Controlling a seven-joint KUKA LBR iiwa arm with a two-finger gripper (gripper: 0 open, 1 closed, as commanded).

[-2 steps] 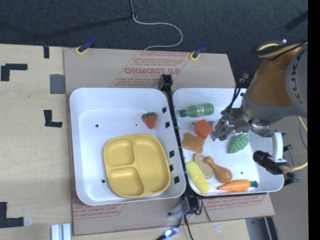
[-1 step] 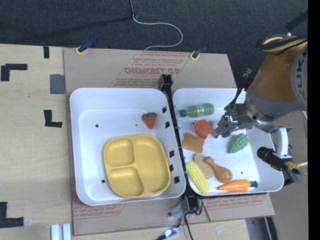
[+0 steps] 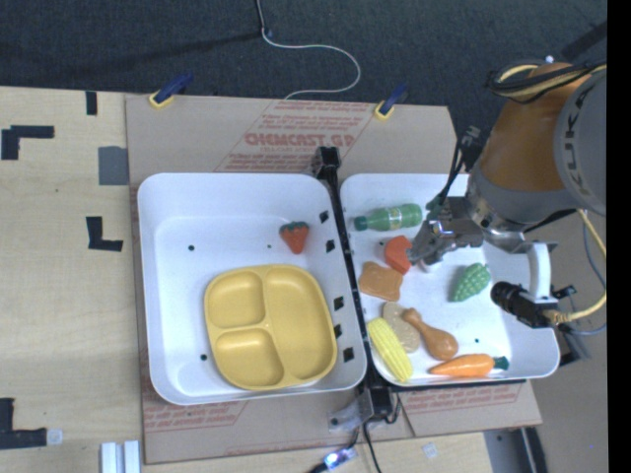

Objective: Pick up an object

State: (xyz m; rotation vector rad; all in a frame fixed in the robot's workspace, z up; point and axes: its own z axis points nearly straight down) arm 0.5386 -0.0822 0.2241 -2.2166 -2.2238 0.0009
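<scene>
The right bin point(image 3: 537, 363) holds several toy foods: a green bottle point(image 3: 386, 218), a red-orange piece point(image 3: 397, 253), a tan bread slice point(image 3: 381, 282), a green bumpy fruit point(image 3: 471, 282), a chicken drumstick point(image 3: 431, 334), a corn cob point(image 3: 389, 349) and a carrot point(image 3: 463, 367). My gripper point(image 3: 431, 245) hangs low over the right bin, just right of the red-orange piece and below the bottle's cap end. Nothing shows between its fingers. A toy strawberry point(image 3: 294, 236) lies in the left bin.
A yellow divided plate point(image 3: 268, 325) fills the front of the left bin point(image 3: 168, 264). The black divider point(image 3: 340, 254) runs between the bins. A black cylinder point(image 3: 518, 304) on the arm overhangs the right bin's right side. A white cable point(image 3: 315, 57) lies behind.
</scene>
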